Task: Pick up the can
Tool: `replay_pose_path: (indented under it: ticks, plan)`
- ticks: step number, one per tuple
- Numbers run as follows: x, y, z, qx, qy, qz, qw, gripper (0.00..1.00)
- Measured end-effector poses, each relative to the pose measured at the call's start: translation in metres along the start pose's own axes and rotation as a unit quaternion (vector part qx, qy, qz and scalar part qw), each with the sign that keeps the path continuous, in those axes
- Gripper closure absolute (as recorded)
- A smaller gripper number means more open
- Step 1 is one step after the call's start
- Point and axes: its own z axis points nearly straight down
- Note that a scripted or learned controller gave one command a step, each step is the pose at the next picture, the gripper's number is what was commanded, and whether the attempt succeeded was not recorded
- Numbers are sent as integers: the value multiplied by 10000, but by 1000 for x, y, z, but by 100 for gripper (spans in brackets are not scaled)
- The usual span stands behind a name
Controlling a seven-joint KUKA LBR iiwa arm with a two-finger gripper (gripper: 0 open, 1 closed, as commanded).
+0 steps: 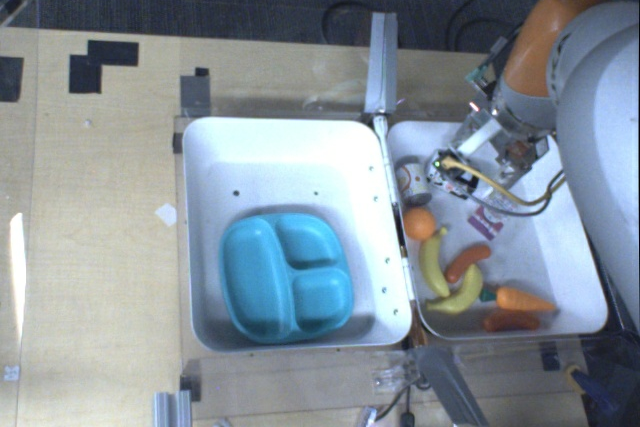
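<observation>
One fixed camera sits high above the worktop, looking down at a slant. It takes in both white bins whole from fairly far off, dark floor along the top, the arm entering from the right.

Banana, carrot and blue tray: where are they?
banana [447, 287], camera view, on its curved middle.
carrot [522, 299], camera view, on its orange body.
blue tray [287, 275], camera view, on its centre divider.

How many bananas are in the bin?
2. Both bananas lie in the right bin: one banana runs down from just under the orange, the other banana curves across below it. More could hide under the arm.
</observation>
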Motion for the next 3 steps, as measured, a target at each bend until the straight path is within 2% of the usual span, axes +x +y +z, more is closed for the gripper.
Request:
replay_pose_path:
  ticks: [1,2,3]
  plan:
    - [21,2,51,-16,23,969,9953,0]
    - [23,0,41,-14,21,930,9957,100]
    - [39,-82,-31,4,11,1752,9845,100]
